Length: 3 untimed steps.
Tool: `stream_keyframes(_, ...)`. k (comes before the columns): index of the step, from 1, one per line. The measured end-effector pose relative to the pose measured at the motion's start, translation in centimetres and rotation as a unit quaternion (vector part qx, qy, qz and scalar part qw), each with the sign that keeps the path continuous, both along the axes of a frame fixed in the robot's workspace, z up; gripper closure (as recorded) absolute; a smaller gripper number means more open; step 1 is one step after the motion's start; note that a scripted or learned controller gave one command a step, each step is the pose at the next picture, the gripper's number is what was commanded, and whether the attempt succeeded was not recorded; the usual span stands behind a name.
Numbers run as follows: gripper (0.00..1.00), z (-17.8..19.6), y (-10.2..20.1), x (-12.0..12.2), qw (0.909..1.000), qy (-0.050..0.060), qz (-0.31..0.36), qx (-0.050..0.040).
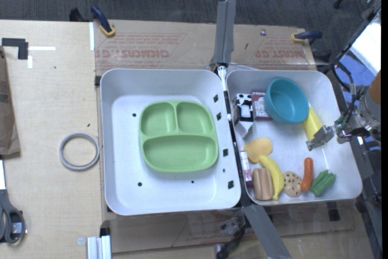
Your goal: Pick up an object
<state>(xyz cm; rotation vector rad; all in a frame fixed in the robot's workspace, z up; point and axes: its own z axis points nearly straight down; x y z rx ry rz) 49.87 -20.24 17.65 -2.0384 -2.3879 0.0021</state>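
The right bin point(343, 162) holds several toy foods: a blue bowl point(287, 100) at the back, a yellow piece point(313, 123) beside it, a banana point(273, 171), a hot dog point(262, 184), a cookie point(292, 184), a carrot point(307, 173) and a green pepper point(323, 182). A cow-patterned box point(244, 107) leans at the bin's left wall. My gripper point(321, 136) hangs low over the right side of this bin, just right of the yellow piece and above the carrot. I see nothing held in it.
In the left bin point(115, 148) lies a green divided plate point(179, 136). On the bench to the left are a grey ring point(79, 150), scissors point(9, 221) and a brown bag point(7, 106). The arm point(364, 124) fills the right bin's right edge.
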Motion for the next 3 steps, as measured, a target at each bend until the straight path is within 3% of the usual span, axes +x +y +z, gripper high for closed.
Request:
stream_keyframes(1, 0.0, -6.2, 0.0, 4.7, 0.977, -0.013, 0.213, -0.0067)
stream_keyframes(2, 0.0, -6.9, -0.2, 11.2, 0.9879, 0.023, 0.153, 0.0046)
stream_keyframes(3, 0.0, -7.1, -0.8, 12.0, 0.9914, 0.039, 0.124, 0.0111)
